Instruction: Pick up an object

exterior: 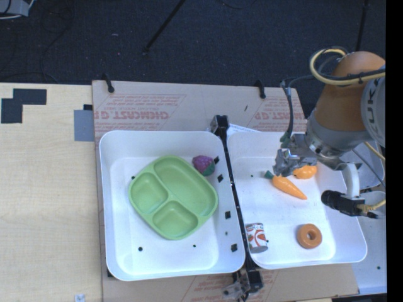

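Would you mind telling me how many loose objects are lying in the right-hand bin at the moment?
4: a carrot near the middle, a small orange piece just behind it by the gripper, a doughnut toward the front, and a small can at the front left corner. The arm may hide more.

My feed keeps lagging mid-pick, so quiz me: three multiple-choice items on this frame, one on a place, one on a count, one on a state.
1. Where is the green three-compartment plastic tray?
A. left white bin
B. right white bin
C. on the bench outside the bins

2. How many loose things lie in the right white bin?
A. two
B. four
C. six

3. How does the small red-and-white can sit?
A. tipped against the bin's left wall
B. inside the tray
C. on the doughnut

Answers: 1 A, the tray fills the left white bin. 2 B: orange toy carrot, small orange piece, brown ring doughnut, can. 3 A, it leans at the divider.
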